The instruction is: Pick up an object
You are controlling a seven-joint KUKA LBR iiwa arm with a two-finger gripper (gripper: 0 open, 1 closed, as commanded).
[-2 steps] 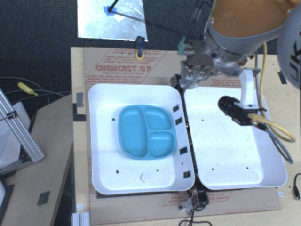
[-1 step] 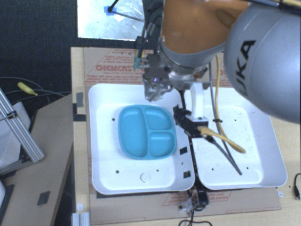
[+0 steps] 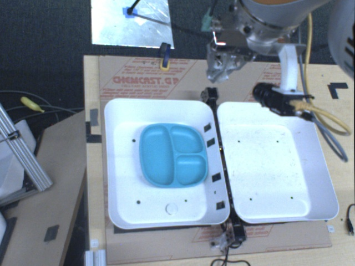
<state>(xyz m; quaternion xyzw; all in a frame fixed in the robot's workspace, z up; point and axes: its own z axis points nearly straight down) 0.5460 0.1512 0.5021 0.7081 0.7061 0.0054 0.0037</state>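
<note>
we start with the desk, a brown board with red print, carrying two shallow white bins side by side so that things can pass between them. the left bin holds the one thing worth picking: a blue divided plate, lying flat near the bin's middle, a little toward three o'clock, with its two small compartments on that side. the right bin shows bare white floor. the arm hangs over the desk's twelve o'clock edge, and its jaws hover above the board just beyond the seam between the bins, well apart from the plate. we cannot tell how wide they stand; nothing shows between them. we judge the reach toward the plate not yet begun.
</note>
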